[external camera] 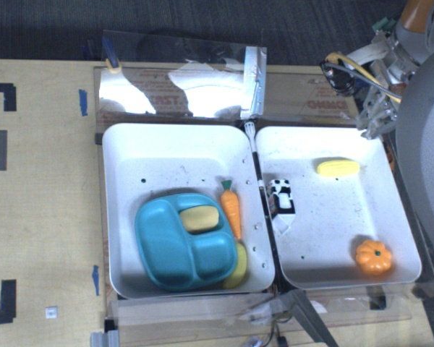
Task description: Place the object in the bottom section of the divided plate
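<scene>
In the left bin, a blue divided plate lies flat, with a pale yellow piece in its upper section. A toy carrot lies just beside the plate's right rim, and a yellow-green object is partly hidden under the lower right rim.

In the right bin lie a yellow oval piece near the top and a small orange pumpkin near the lower right corner, well apart.

The gripper hangs over the right bin's upper right corner; its opening cannot be determined, and nothing is seen in it.

The yellow oval is the nearest candidate. It is probably light, smooth plastic; grip it across the short axis at mid-length to limit slipping.
</scene>
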`<action>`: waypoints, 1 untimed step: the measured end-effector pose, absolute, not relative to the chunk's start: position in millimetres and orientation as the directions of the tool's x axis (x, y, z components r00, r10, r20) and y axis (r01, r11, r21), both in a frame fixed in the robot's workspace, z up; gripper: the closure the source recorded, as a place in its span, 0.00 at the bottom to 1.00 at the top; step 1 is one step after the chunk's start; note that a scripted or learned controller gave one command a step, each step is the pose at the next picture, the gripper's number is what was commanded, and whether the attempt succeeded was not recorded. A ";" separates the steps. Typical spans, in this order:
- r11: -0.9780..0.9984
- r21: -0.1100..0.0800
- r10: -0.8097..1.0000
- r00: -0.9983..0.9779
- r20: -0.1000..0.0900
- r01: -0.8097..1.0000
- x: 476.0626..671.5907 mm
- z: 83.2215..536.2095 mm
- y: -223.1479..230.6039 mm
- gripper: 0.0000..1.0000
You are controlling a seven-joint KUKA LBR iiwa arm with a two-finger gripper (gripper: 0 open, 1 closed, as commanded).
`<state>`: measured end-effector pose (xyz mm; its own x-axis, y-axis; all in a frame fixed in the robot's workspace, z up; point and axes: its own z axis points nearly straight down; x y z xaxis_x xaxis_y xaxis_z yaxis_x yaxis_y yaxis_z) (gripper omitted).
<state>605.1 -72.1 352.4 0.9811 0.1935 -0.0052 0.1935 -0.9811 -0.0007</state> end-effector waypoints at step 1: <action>-0.965 -0.005 0.261 0.965 -0.013 0.261 615.6 233.5 -13.9 1.00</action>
